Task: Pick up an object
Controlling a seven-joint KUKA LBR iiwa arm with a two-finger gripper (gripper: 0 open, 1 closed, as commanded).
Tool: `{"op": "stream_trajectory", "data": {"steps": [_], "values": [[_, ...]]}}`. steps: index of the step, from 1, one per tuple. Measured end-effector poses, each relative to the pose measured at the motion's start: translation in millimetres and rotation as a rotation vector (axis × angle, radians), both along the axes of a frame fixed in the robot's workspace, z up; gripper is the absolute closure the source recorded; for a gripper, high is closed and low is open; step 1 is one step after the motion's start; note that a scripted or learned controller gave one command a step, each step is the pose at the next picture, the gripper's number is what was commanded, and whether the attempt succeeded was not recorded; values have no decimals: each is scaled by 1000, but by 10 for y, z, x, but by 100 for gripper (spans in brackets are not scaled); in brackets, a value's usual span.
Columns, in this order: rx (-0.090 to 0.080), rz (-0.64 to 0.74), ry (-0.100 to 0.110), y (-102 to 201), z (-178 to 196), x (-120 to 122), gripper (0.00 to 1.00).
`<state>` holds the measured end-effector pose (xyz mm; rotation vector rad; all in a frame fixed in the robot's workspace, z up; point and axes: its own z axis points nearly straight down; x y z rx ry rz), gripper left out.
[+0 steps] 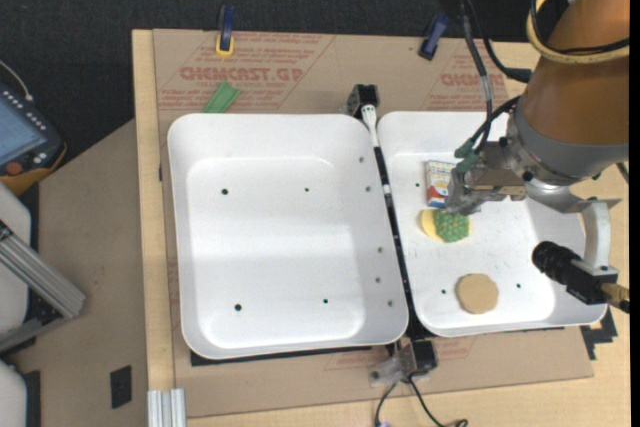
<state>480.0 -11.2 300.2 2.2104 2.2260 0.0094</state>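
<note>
I have the tool (458, 205) down on the green object (453, 227) in the right bin (560, 315), grip state unclear; next, close and lift.

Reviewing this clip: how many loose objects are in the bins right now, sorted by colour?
Right bin, by colour:
Tan round disc: 1
Yellow and green piece, under the gripper: 1
Red, white and blue small box, partly hidden by the gripper: 1
Total: 3
</note>
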Motion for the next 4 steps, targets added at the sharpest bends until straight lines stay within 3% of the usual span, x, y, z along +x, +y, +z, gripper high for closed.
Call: {"op": "stream_trajectory", "data": {"steps": [1,2,3,4], "values": [[-3,-10,3,-334,118,-3,100],[-1,-2,4,112,142,-1,100],[-2,-14,12,-512,-136,-15,100],[0,1,2,188,36,322,100]]}}
